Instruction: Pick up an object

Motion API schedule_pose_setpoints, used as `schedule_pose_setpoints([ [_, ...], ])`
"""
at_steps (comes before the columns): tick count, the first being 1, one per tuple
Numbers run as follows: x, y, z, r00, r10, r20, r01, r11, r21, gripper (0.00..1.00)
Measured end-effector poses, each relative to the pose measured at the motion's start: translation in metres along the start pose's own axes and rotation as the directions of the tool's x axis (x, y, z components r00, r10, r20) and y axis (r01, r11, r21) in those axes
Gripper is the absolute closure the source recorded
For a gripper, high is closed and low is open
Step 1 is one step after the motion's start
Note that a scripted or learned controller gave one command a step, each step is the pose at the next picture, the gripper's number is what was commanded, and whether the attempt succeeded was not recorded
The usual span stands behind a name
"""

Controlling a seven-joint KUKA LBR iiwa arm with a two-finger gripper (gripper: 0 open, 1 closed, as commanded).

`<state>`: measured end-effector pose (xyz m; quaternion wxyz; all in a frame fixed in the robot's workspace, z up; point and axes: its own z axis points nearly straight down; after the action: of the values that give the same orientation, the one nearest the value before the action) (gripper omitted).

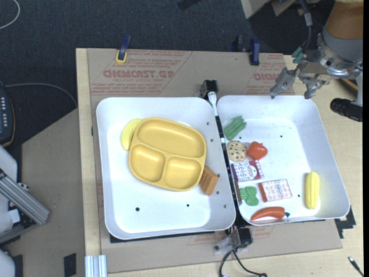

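White bins [115, 154] sit side by side — the left bears a yellow 3-compartment tray [166, 153]; the right holds small toy foods, a corn cob [312, 190] near its right wall. Gripper [294, 88] hangs above the far rim — fingers spread, pinching nothing.

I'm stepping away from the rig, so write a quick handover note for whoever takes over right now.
Gripper: open, holding nothing, above the far edge of the right bin.
Right bin: green beans, cookie, tomato, two small cards, broccoli, sausage, corn cob.
Left bin: yellow divided plate, a yellow piece and a brown block beside it.
Done: nothing picked.
Left: descend, grasp one item, lift.
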<state>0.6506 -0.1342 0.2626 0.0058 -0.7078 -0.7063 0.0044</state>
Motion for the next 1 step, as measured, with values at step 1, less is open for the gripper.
schedule_pose_setpoints([
  [1,0.0002,0.0019,-0.0084,1.000,-0.002,0.002,0.002,1.000,-0.014,0.00],
])
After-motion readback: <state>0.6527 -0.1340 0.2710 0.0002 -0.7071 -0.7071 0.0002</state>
